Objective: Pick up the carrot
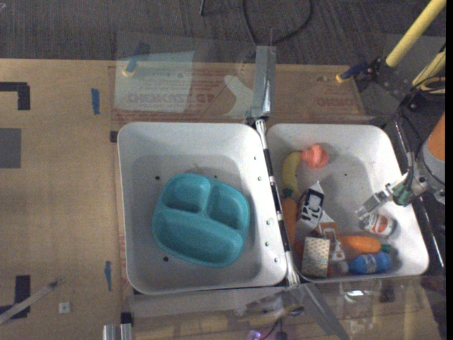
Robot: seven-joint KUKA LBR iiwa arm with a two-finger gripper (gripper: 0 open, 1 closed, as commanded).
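Observation:
The carrot (pixel 289 219) is orange with a small green top and lies lengthwise against the left wall of the right bin (pixel 354 137), just below a yellow banana (pixel 291 169). My gripper (pixel 382 198) hangs over the right side of that bin, above a small red-and-white can (pixel 377 224) and well to the right of the carrot. It looks open, with nothing between its fingers. A second orange, tapered item (pixel 361 244) lies near the bin's front right.
The right bin also holds a pink toy (pixel 315 155), a black-and-white packet (pixel 311 206), a small patterned box (pixel 317 256) and a blue bottle (pixel 370 263). A teal divided plate (pixel 202 219) sits in the left bin (pixel 141 154).

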